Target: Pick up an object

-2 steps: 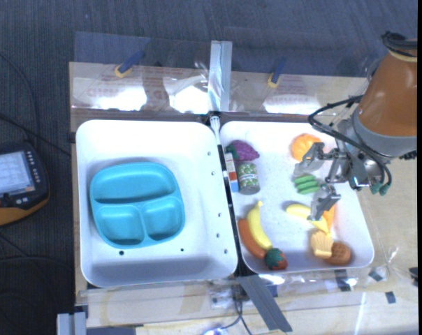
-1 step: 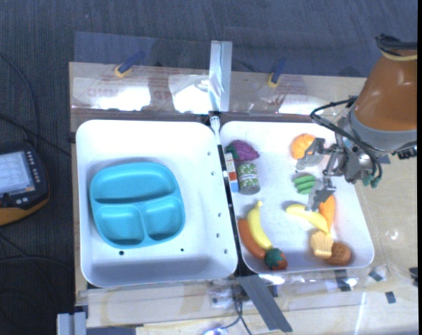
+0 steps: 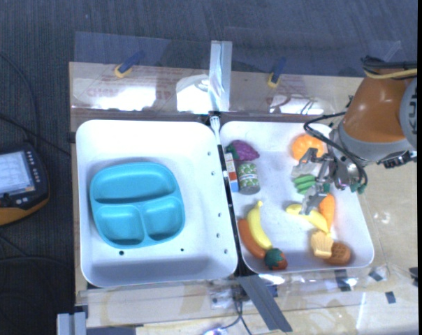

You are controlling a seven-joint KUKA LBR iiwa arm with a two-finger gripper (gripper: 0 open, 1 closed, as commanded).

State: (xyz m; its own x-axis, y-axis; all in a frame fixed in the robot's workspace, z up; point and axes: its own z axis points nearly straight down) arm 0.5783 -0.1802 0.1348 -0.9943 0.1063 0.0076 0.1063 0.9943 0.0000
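A robotics lab: a wooden bench (image 3: 162,82) with 2 white bins (image 3: 155,135), taped plastic sheeting, cables on dark carpet, and a teach pendant (image 3: 12,180) lying at left

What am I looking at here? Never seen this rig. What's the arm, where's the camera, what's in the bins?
One fixed camera looks down at a slant on a bench with two white bins. The grey-and-orange robot arm reaches in from the right; its gripper hangs low over the right bin, among toy food: a banana, an orange, purple grapes, a small jar, a green piece and a few more. I can't tell whether it grips anything. The left bin holds a blue divided tray.
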